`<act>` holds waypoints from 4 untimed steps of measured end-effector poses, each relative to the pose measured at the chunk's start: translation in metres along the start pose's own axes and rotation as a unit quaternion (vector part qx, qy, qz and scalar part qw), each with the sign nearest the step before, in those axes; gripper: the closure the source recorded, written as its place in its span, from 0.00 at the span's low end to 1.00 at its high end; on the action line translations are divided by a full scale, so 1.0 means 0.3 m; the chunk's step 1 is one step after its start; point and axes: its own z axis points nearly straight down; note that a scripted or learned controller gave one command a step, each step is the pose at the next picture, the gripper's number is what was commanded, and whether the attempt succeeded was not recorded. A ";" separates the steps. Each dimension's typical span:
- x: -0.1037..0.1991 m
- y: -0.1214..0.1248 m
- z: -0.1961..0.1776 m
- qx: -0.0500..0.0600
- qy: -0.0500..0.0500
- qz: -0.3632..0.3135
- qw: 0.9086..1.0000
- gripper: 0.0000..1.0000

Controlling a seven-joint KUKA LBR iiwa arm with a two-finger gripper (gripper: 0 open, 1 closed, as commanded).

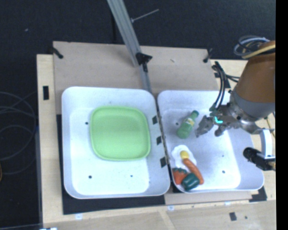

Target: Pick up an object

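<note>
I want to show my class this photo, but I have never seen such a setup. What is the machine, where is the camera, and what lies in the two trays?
The camera is fixed above a bench and looks down at a slant. From the right a robot arm reaches in; its pincer hangs over the right bin, with nothing visibly between its fingers. Beside it, to the left, lies a small green bottle. In that bin's lower left corner sits a small plate of toy food, including a carrot. The left bin holds a light green square plate.

Even overhead light, white bins [110,97] glaring slightly, dark surroundings, overall soft focus.
</note>
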 end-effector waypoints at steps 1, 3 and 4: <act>0.000 0.000 0.000 0.000 0.000 0.000 1.000 0.00; 0.051 0.018 0.365 0.002 0.000 0.000 1.000 0.00; 0.048 0.020 0.433 0.000 -0.001 0.000 1.000 0.00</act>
